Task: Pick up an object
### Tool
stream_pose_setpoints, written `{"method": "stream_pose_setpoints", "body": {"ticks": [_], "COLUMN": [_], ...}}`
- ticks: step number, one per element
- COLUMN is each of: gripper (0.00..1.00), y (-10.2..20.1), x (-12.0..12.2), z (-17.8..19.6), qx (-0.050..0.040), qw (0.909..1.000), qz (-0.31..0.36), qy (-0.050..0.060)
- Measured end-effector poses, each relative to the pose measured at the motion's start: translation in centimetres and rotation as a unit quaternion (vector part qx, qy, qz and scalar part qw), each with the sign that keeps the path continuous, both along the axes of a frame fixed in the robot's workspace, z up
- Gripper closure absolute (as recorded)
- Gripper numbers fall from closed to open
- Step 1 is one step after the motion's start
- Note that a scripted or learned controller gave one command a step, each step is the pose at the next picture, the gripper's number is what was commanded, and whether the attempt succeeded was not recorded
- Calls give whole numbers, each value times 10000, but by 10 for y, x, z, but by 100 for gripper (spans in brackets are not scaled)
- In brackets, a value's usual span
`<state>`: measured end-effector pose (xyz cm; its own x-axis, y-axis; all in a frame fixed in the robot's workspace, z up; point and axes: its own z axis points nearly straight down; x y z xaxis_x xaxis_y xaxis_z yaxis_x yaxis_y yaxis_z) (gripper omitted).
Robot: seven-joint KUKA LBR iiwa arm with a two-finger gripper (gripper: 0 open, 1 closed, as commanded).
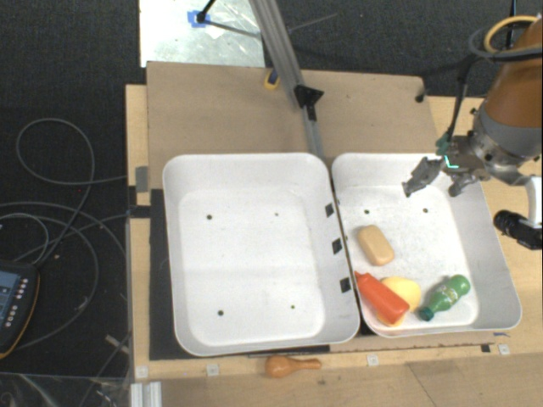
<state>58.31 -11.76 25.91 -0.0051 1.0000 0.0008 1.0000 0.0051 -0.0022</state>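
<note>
In the right bin (488, 253) lie a tan bread-like block (375, 245), an orange-red carrot-shaped piece (381, 299), a yellow lemon-like piece (404, 290) and a small green bottle (444, 296). My gripper (439, 181) hangs over the far part of the right bin, up and to the right of the tan block. Its two dark fingers (419, 179) are spread apart with nothing between them, so it is open.
The left bin (182, 253) sits beside the right one, with black clips along the shared edge. A small orange-brown object (292, 365) lies on the bench in front of the bins. A slanted metal pole (284, 53) crosses behind them. Cables lie on the floor at left.
</note>
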Motion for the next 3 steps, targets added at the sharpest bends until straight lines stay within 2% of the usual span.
{"method": "stream_pose_setpoints", "body": {"ticks": [1,2,3], "gripper": [0,0,0], "y": [0,-10,-7], "x": [1,-2,-4], "z": [2,-47,-109], "qx": [-3,-3,2], "qw": [10000,10000,10000], "qz": [-7,-27,-25], "qy": [-18,4,14]}}
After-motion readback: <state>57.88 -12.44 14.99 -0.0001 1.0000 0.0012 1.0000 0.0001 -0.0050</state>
